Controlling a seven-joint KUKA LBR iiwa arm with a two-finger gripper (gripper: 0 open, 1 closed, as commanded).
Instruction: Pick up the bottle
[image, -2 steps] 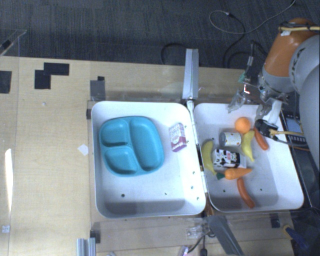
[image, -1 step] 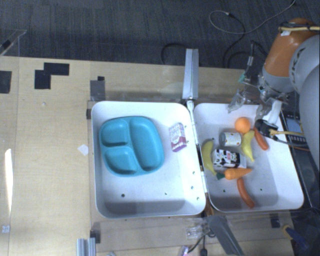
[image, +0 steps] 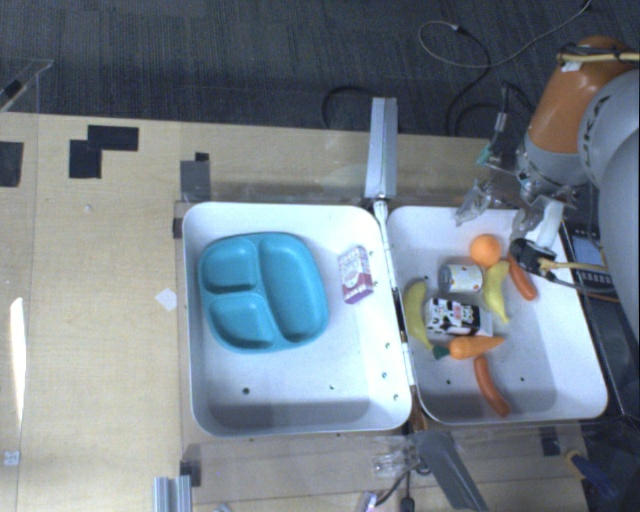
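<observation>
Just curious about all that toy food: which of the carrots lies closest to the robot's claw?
The carrot at the right bin's upper right, beside the orange. It lies just below the gripper; the other two carrots lie farther down, toward the bin's front.

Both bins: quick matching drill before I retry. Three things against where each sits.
Things:
1. blue divided plate
2. small carton
3. orange ball

Places:
A. right bin, toward its far side
B. left bin, filling much of its left half
C. left bin, near the wall shared with the right bin

Pairs: 1-B, 2-C, 3-A
</observation>
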